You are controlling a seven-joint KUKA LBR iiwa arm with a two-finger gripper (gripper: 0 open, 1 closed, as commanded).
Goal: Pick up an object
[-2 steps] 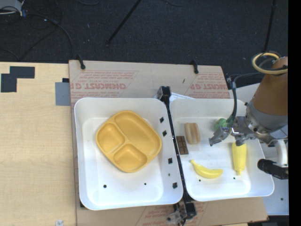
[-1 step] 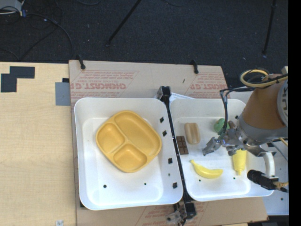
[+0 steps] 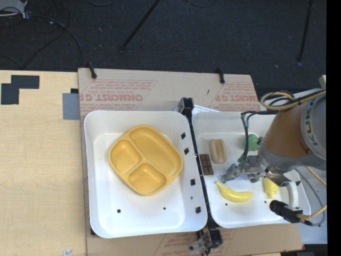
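Note:
In the right bin point(image 3: 256, 220), my gripper point(image 3: 232, 174) hangs low and points left, just above a yellow banana point(image 3: 233, 192). It looks open, and I see nothing between its fingers. A tan block point(image 3: 217, 150) lies up and to the left of the gripper. Beside the block, a dark brown bar point(image 3: 206, 164) rests against the divider. A green object point(image 3: 251, 141) sits behind the wrist, partly covered by the arm. A small yellow object point(image 3: 270, 186) peeks out under the arm on the right.
The left bin point(image 3: 101, 196) holds a yellow divided plate point(image 3: 145, 159) near its middle. A black divider rail point(image 3: 195, 169) separates the two bins. The arm point(image 3: 290, 137) covers the right bin's far right side.

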